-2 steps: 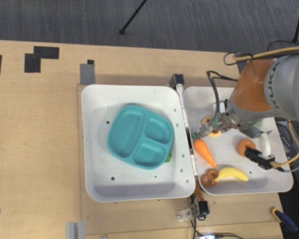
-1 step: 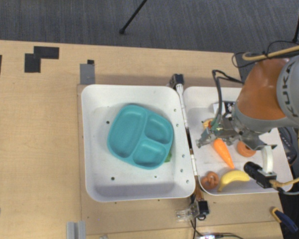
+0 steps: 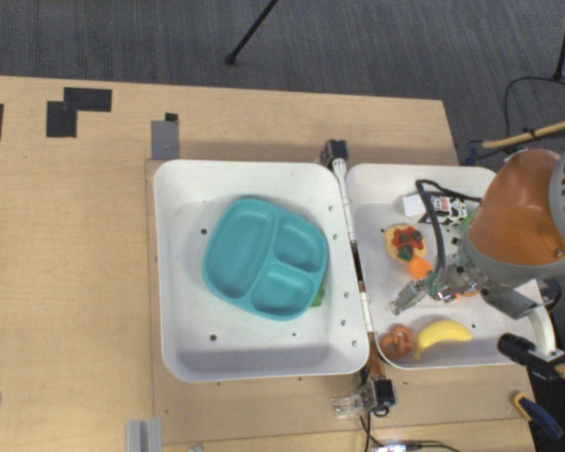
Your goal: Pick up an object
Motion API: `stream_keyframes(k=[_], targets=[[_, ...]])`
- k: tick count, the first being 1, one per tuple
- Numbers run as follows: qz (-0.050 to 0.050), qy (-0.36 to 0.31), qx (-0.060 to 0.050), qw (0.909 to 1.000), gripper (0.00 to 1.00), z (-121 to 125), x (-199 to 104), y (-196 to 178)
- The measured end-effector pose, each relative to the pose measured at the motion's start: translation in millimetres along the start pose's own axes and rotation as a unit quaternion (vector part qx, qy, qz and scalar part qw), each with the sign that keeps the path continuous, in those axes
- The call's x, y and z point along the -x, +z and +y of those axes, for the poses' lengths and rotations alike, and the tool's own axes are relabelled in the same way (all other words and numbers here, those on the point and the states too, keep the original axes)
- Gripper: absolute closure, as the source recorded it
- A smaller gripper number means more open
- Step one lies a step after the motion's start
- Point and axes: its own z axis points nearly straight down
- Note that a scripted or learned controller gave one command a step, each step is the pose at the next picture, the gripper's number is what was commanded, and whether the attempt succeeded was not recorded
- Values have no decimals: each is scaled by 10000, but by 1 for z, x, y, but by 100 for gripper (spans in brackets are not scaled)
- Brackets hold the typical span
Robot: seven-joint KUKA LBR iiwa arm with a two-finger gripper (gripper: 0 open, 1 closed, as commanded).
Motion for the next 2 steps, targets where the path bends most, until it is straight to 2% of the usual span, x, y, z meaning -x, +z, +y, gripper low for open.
stream_keyframes(k=[1, 2], targets=[[-17, -1133, 23, 9936, 0, 71, 33, 46], [-11, -1483, 21, 9889, 0, 134, 49, 30]])
